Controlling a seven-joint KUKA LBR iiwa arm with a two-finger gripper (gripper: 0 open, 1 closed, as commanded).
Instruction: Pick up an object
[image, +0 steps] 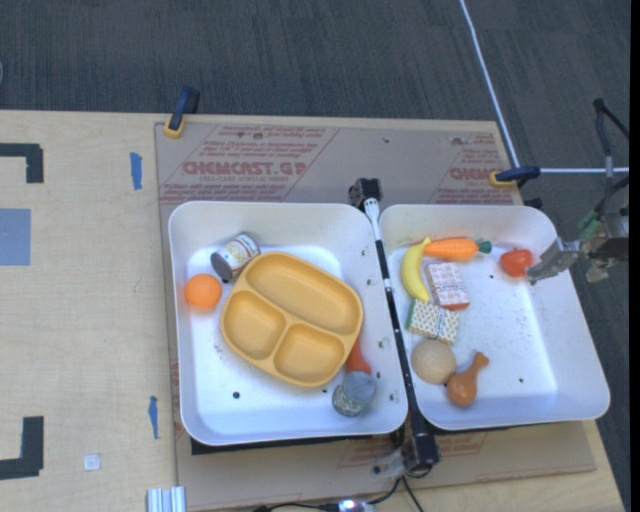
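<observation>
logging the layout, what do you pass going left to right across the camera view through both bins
round orange ball → yellow three-compartment plastic plate → yellow toy banana → red toy tomato → pincer

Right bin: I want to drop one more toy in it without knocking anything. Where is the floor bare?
Most open: the right bin's lower right floor, bordered by the drumstick, its right wall and front rim. A smaller patch lies between the red box and the tomato, close to the gripper. The left side, banana down to the potato, is crowded.
</observation>
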